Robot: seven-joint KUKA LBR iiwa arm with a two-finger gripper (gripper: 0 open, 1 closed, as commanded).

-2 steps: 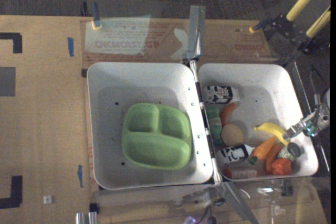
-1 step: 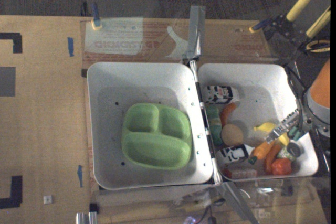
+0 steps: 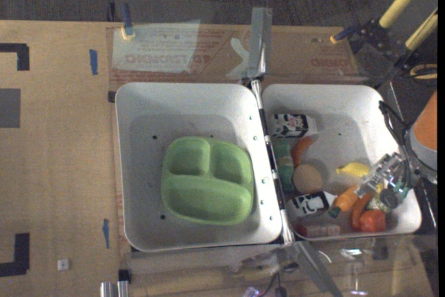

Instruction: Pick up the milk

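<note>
Two shallow white plastic bins sat side by side on your tan bench: the left bin [image 3: 139,115] and the right bin [image 3: 348,104]. You had a green compartment plate [image 3: 207,179] lying flat in the left one, a bit toward its near side.

Milk, as you saw it: a small white carton with black cow patches [image 3: 293,124] lay on its side at the far-left of the right bin, close to the divider wall. A second black-and-white carton [image 3: 310,202] lay near the front-left of that same bin; you couldn't tell from this view which one counts as the target.

Other clutter in your right bin: a beige egg-shaped ball [image 3: 306,177] between the two cartons, an orange carrot-like piece [image 3: 302,148] just beside the upper carton, a yellow banana-like piece [image 3: 353,169], an orange bottle shape [image 3: 345,199], a red round item [image 3: 373,220], and a pink flat box [image 3: 320,229] at the front wall.

Your gripper [image 3: 384,177] was low at the right side of the right bin, above the orange and red items, well apart from both cartons. How wide it stood, or whether it had anything, I couldn't tell.
</note>
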